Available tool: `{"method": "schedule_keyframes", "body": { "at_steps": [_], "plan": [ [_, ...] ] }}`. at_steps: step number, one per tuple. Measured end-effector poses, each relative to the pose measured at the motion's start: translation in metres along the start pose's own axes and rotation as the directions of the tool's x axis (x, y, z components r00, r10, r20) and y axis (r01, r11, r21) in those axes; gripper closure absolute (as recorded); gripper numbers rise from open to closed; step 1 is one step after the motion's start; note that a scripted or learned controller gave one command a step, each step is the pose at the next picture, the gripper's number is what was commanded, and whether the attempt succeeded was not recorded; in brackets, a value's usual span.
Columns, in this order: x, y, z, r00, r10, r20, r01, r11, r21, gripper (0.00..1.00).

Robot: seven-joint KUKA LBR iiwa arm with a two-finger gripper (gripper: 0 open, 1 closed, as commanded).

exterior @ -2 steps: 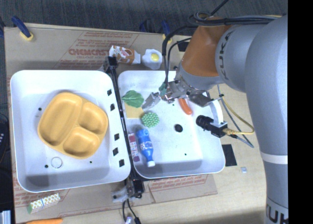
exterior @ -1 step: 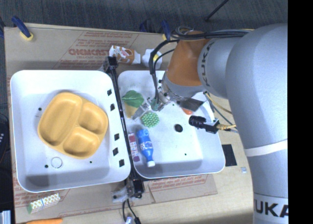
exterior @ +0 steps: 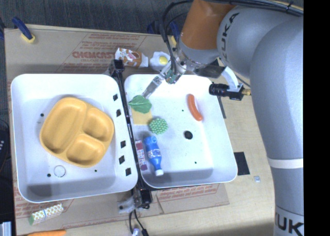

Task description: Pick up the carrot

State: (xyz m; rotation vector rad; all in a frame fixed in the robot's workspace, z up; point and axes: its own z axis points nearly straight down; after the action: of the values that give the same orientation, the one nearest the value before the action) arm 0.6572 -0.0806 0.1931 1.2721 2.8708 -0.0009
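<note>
The carrot (exterior: 194,107), a short orange-red stick, lies in the right half of the right bin (exterior: 219,142), pointing roughly away from the front edge. My gripper (exterior: 149,91) reaches down-left from the orange-banded wrist into the bin's back left part. Its tip is just above a green leafy piece (exterior: 140,104), about a hand's width left of the carrot. Nothing is visibly held.
A green bumpy ball (exterior: 158,125), a blue bottle (exterior: 152,154) and a red-labelled packet (exterior: 139,153) lie in the right bin's left half. The left bin (exterior: 23,127) holds a yellow divided plate (exterior: 76,131). Small packets (exterior: 129,56) sit behind the bins.
</note>
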Motion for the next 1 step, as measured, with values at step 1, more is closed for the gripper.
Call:
{"method": "schedule_keyframes", "body": {
  "at_steps": [1],
  "plan": [
    [-0.0018, -0.0277, 0.0895, 0.999, -0.051, -0.005, 0.051, 0.999, 0.004, 0.0]
  ]
}}
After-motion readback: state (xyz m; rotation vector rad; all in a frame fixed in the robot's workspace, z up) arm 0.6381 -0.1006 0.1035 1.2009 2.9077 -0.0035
